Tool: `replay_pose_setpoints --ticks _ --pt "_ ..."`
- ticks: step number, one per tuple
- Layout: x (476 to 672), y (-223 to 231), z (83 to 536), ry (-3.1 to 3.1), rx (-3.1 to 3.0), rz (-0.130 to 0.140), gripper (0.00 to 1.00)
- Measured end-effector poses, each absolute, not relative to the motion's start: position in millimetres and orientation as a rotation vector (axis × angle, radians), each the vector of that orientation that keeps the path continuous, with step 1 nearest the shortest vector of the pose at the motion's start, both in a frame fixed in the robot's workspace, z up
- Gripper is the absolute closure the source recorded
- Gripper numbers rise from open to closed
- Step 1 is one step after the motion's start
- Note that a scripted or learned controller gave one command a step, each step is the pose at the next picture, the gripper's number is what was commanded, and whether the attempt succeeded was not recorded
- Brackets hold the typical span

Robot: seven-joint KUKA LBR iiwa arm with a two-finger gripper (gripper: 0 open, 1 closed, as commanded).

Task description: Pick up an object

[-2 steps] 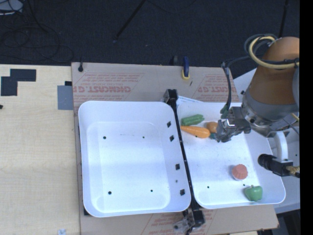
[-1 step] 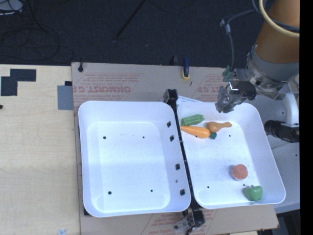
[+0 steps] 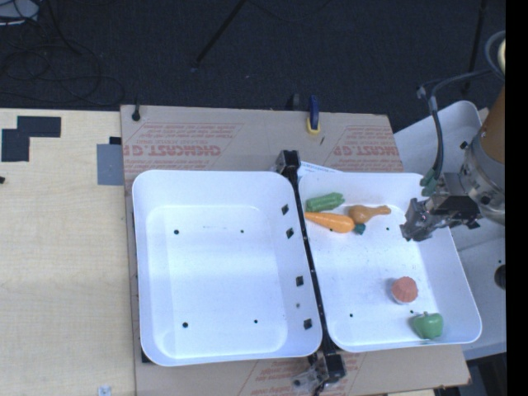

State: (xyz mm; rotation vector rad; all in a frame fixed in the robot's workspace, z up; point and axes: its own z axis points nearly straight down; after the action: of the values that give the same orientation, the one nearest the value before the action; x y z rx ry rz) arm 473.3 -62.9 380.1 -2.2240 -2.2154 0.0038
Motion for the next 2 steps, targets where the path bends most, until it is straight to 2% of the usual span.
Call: replay_pose_setpoints --ticks 1,2 --pt "473.2 -140.5 285.9 -2.209 -2.223 0.014 1.0" --pt "542.6 -85.9 304.7 -2.229 -2.215 -0.003 1.0"
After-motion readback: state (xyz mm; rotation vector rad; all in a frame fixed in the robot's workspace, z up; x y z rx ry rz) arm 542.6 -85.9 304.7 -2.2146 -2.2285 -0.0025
